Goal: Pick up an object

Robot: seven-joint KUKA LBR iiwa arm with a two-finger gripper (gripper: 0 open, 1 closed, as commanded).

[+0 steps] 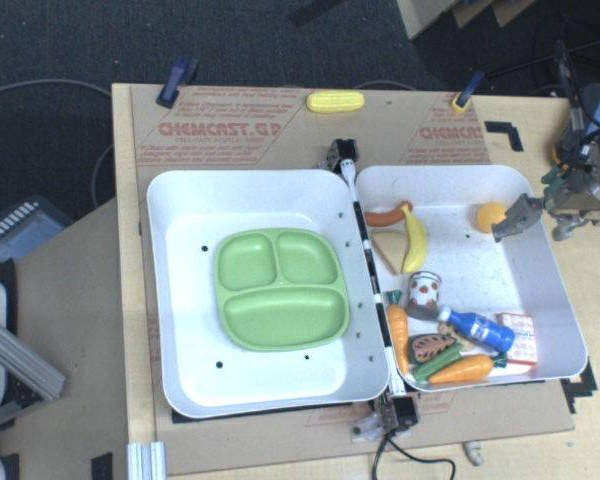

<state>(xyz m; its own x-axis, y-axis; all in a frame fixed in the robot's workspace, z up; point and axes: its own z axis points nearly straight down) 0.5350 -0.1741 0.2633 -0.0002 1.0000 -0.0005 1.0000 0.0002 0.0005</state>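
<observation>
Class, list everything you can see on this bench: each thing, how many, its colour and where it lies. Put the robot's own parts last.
bins: 2, white, side by side
divided plate: 1, green, left bin
banana: 1, yellow, right bin, upper left
sausage: 1, reddish, beside banana
orange ball: 1, right bin, top
bottle: 1, blue, right bin, lower part
carrots: 2, orange, right bin, bottom
corn cob: 1, yellow, board behind bins
clamps: 2, blue, board's back edge
gripper: 1, grey, over right bin's top right

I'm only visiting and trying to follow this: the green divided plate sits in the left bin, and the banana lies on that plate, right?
Not quite. The green divided plate does sit in the left bin, but the banana lies in the right bin, beside the hot dog, not on the plate. The camera view shows it.
</observation>
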